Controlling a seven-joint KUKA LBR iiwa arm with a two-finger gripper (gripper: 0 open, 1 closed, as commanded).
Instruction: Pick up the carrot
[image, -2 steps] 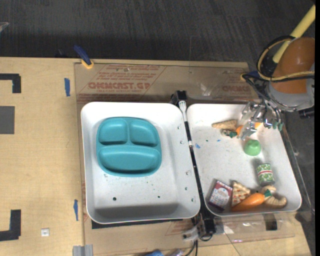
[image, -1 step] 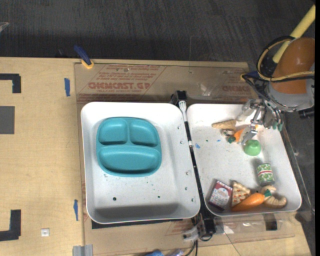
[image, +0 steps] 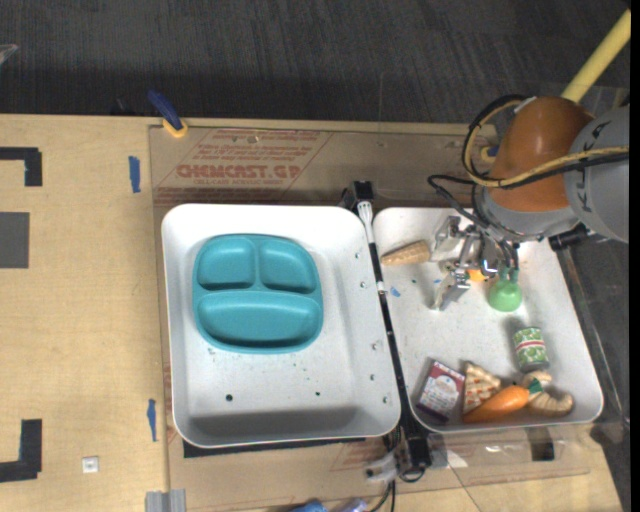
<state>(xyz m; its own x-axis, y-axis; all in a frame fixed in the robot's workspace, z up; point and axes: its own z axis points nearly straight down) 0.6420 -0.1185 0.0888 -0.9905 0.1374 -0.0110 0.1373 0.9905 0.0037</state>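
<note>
I see the gripper (image: 455, 272) in the right bin (image: 585, 340), jaws released, well apart from the carrot (image: 497, 401).

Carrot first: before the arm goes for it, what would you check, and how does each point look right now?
1. Carrot in sight, lower part of the right bin: ok.
2. Gripper over the carrot: not ok, it hangs near the bin's upper part.
3. Room around the carrot: not ok, a pizza slice and a tan toy touch it.
4. Jaws open: cannot tell.
5. Way down the bin: cannot tell; a green bottle and a can stand nearby.
</note>
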